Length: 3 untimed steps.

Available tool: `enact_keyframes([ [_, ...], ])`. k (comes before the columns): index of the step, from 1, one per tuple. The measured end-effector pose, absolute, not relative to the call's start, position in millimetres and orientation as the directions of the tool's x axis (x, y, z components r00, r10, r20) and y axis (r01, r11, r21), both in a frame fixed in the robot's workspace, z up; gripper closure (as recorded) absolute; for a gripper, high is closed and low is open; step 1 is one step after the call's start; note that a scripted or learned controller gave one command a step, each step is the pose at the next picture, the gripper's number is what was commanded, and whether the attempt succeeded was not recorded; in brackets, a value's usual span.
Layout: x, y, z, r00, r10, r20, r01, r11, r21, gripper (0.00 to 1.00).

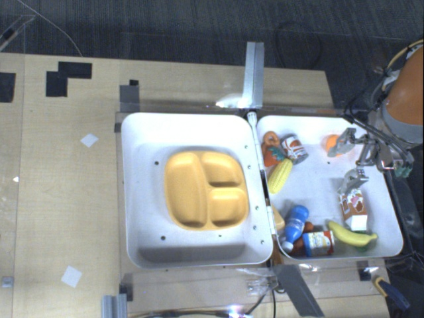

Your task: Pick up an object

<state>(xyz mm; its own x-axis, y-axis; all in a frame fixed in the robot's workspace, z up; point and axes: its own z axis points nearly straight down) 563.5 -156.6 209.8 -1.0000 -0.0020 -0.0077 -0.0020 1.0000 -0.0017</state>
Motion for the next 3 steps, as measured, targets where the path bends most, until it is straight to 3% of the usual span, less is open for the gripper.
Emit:
enact_keyframes([
  [1, 591.5, -201, 166, -0.992, 0.128, -0.009, 0.128, 0.992, 0.0, 0.0],
  [2, 553.9, -205, 109, -0.862, 0.508, -0.004, 0.508, 0.862, 0.002, 0.0],
  [3, 574.9, -86, 89, -0.705, 0.709, -0.009, 0.709, 0.705, 0.012, 0.0],
])
